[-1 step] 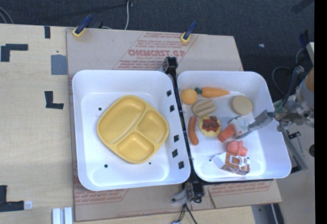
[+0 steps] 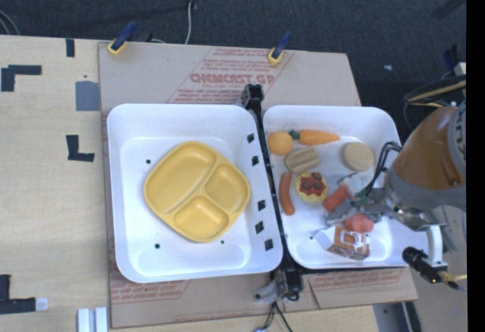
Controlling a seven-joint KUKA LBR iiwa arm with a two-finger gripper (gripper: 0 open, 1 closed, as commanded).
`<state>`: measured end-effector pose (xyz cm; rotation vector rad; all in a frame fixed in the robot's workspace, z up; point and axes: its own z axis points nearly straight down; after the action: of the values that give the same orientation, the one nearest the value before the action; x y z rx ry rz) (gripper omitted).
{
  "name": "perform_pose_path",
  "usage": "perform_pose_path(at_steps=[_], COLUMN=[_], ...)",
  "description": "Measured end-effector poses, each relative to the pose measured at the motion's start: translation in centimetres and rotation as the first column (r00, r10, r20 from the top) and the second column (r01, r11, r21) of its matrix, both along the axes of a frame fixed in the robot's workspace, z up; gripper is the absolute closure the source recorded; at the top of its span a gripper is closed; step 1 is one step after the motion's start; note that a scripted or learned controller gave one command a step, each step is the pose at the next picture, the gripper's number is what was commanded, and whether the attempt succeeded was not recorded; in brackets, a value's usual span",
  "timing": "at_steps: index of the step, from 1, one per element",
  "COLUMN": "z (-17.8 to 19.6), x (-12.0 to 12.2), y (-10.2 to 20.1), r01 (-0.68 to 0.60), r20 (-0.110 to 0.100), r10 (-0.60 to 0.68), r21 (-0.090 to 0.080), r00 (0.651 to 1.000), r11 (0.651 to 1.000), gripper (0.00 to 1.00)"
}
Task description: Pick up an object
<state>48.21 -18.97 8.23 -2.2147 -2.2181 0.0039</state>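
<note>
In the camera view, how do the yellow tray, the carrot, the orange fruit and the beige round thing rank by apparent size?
1. yellow tray, clearly largest
2. carrot, longest of the small ones
3. beige round thing
4. orange fruit
The last two look close, so their order is unsure.

You've got two white bins: left bin (image 2: 125, 194), right bin (image 2: 379, 122). Yellow divided tray (image 2: 197, 190) in the left one. On the right: orange carrot (image 2: 318, 137), orange-yellow ball (image 2: 280, 142), tan bun (image 2: 358, 156), brown-and-cream sandwich (image 2: 301, 161), red sausage (image 2: 286, 193), yellow tart with red top (image 2: 311, 187), orange-and-white packet (image 2: 350, 244). Brown cardboard (image 2: 220, 76) with red lettering underneath; blue-and-yellow clamps (image 2: 121, 39).
</note>
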Motion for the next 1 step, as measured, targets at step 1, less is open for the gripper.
perform_pose_path(at_steps=[1], z=[0.28], x=[1.01], y=[7.58], r01=[-0.004], r20=[0.008], r10=[0.004], r21=[-0.004], r00=[1.0], r11=[1.0], gripper=[0.0])
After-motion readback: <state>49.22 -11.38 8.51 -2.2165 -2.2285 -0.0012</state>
